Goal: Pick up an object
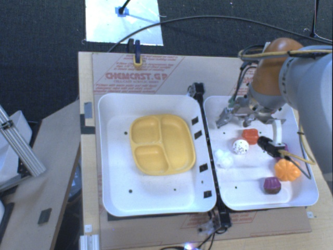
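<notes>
Dark carpet surrounds the counter (88, 61), on which two white bins sit. In the right bin (307, 191), the gripper (240, 116) hangs above the back edge; how it is set cannot be told. An orange block (250, 136) lies just beside and below it; a centred, vertical descent is advised.

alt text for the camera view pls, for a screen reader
A grey arm with an orange band reaches in from the right, its gripper low over the right white bin, which holds an orange block, a speckled white ball, an orange pumpkin-like toy and a purple piece. The left white bin holds a yellow divided tray.
</notes>
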{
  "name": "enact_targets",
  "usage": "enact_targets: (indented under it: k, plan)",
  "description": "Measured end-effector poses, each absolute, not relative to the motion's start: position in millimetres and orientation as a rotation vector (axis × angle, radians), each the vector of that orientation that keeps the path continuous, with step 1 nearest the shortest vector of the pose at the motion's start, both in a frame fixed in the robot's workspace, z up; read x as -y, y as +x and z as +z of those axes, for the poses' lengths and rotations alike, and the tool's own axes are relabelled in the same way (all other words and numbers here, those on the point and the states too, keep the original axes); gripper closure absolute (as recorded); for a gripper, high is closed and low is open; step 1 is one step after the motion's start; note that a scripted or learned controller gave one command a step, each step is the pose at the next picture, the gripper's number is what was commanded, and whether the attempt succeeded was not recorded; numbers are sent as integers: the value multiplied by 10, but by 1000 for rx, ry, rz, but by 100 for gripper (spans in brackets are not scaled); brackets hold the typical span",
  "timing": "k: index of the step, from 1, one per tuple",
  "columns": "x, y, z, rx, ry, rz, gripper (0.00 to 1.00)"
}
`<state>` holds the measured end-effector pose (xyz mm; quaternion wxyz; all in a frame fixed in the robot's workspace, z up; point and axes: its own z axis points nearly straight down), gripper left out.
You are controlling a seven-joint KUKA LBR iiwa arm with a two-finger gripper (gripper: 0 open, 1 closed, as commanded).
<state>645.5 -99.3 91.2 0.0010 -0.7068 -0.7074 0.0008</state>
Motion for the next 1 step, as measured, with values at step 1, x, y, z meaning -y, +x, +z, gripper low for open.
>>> enact_targets:
  k: [1]
  plan:
    - [997, 6477, 1057, 2224, -2224, -5, 100]
